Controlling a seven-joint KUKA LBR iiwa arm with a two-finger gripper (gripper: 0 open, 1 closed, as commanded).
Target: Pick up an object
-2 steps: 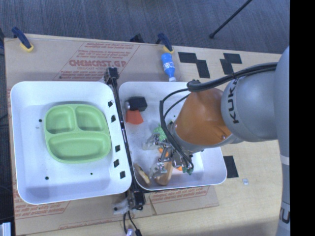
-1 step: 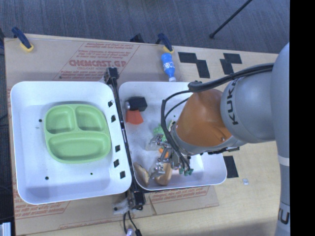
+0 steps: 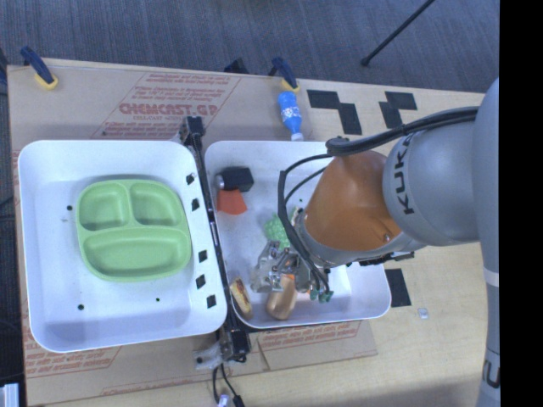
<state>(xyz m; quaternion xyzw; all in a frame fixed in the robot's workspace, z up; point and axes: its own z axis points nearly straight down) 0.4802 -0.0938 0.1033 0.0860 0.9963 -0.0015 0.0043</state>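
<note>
My gripper (image 3: pixel 281 271) is low in the right bin (image 3: pixel 365 299), near its front edge, under the orange band of the arm (image 3: pixel 348 203). A brown rounded object (image 3: pixel 282 302) lies just below the gripper, touching or nearly touching it. To its left lies a small tan and brown piece (image 3: pixel 240 296). A green knobbly object (image 3: pixel 275 227) sits just behind the gripper, partly hidden by the wrist. Further back left are a red cup-like piece (image 3: pixel 231 201) and a black block (image 3: pixel 235 179).
The left bin (image 3: pixel 42 253) holds a green divided plate (image 3: pixel 133 228). A black divider with clips (image 3: pixel 202 219) runs between the bins. A blue and white bottle (image 3: pixel 290 114) lies on the cardboard behind the right bin.
</note>
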